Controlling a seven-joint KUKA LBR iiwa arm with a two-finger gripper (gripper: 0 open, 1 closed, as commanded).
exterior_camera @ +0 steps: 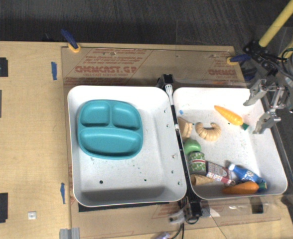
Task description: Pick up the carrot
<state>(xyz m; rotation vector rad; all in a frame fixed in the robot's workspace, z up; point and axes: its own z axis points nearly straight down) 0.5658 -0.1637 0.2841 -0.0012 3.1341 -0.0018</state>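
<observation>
Your gripper [266,106] hangs open and empty, with the carrot [228,115] just to its left, lying slantwise.

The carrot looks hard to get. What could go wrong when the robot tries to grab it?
The carrot lies close to the croissant, so the gripper might bump or grab that instead. Another orange vegetable sits at the right bin's front edge, so the program could pick the wrong one. The carrot is also smooth and tapered; it may slip out.
</observation>
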